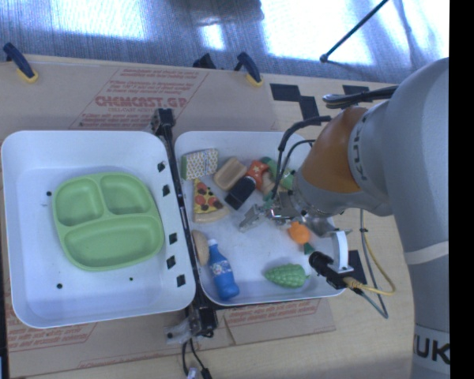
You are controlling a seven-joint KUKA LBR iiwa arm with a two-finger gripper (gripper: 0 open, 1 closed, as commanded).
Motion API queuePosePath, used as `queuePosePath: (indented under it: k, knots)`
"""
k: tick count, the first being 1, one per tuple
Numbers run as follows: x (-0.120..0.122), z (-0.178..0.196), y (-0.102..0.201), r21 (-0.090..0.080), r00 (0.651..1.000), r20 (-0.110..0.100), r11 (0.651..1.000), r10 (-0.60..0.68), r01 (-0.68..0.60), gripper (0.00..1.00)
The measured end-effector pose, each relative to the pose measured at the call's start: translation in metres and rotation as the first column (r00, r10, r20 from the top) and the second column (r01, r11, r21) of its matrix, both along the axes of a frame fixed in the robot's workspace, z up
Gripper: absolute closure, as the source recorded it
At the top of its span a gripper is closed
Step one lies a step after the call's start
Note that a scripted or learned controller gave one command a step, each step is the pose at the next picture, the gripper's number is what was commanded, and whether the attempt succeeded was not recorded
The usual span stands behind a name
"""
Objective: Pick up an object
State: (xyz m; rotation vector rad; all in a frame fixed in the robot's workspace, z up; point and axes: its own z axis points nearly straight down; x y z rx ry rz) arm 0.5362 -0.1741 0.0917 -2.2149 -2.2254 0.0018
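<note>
We see two shallow white bins side by side on a cardboard-covered desk (142, 93). The left bin (20, 212) carries a green divided plate (107, 219) with three compartments, lying flat near its middle. The right bin (245, 294) carries the small toys. Near its far left corner sits a pale waffle-patterned block (200, 164), with a tan bread-like piece (229, 172) just beside it and a dark block (239, 193) touching that piece's near side. A red and orange toy (260, 173) lies right of the bread piece. A pizza slice (207, 201) rests by the bin's left wall, and below it a pale oblong piece (200, 246) lies beside a blue bottle (221, 271) with a red cap, tilted along the wall. A green bumpy vegetable (286, 275) lies near the front rim. An orange toy (299, 233) sits just under the wrist. The grey arm (403, 156) with its orange band (332, 156) reaches in over the right side of this bin, and the gripper (253, 215) points left toward the bare middle of the bin floor. Its metal fingers (247, 219) look a little apart, with nothing between them; they sit near the dark block but not touching it. Blue and yellow clamps (249, 67) grip the far edge of the cardboard.
</note>
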Motion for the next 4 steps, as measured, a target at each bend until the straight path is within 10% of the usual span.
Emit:
queuePosePath:
  k: [1, 2, 3, 4]
  knots:
    - [-0.035, 0.0, -0.024, 0.026, 1.0, -0.002, 1.0, 0.014, -0.014, 0.0]
    - [-0.057, -0.001, -0.027, 0.02, 1.0, -0.004, 1.0, 0.013, -0.013, 0.0]
    - [-0.051, 0.078, -0.037, 0.0, 1.0, 0.001, 1.0, 0.001, -0.001, 0.0]
    - [-0.056, 0.014, -0.018, 0.003, 1.0, 0.006, 1.0, 0.002, -0.002, 0.0]
